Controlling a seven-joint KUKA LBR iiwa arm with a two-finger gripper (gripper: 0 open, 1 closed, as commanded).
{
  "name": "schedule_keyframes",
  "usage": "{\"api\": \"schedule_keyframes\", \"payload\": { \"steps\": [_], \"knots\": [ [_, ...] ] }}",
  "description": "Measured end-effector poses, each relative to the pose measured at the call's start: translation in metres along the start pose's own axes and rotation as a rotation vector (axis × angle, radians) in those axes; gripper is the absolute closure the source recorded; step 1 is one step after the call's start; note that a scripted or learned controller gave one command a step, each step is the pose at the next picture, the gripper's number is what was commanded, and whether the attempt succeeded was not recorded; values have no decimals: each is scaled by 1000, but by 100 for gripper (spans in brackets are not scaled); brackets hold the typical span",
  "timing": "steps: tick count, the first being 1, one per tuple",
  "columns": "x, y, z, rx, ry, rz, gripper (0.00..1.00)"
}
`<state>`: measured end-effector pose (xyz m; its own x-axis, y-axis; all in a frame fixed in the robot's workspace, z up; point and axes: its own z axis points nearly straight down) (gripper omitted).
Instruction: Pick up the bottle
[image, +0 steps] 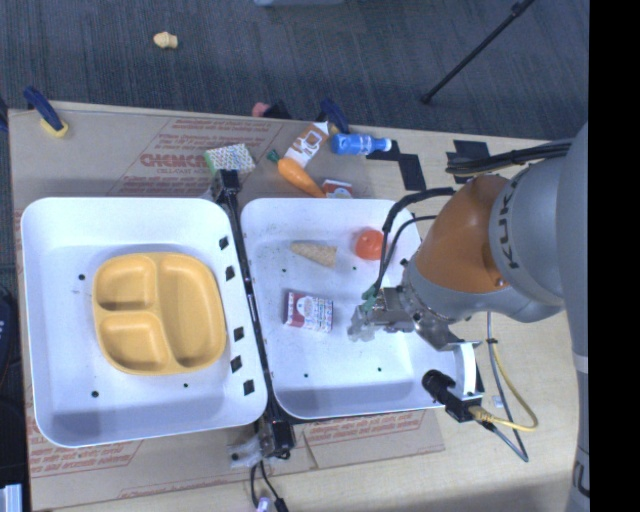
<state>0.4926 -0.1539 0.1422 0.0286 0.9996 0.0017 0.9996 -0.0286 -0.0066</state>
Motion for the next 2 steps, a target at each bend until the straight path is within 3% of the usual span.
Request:
{"api": "schedule_keyframes", "payload": {
  "steps": [1, 2],
  "knots": [
    [54, -19, -72, -3, -1, 219, 100],
    [79, -19, -49, -2, 1, 104, 100]
  ]
}}
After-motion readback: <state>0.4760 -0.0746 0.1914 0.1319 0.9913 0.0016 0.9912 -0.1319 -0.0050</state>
